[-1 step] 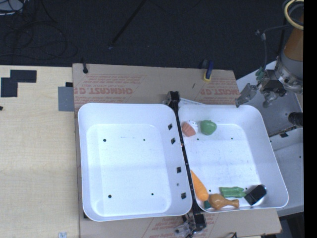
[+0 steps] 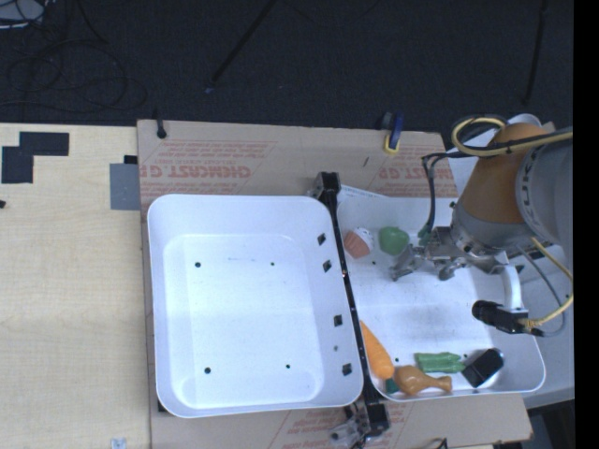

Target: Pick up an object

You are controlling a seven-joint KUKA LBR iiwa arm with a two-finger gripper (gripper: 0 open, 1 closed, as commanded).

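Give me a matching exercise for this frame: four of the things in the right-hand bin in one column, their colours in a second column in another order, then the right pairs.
Things:
1. ball at the bin's far end
2. carrot along the divider
3. block near the front right corner
4. flat bar beside the block

Colours:
A. black
B. orange
C. light green
D. dark green

Pairs: 1-C, 2-B, 3-A, 4-D
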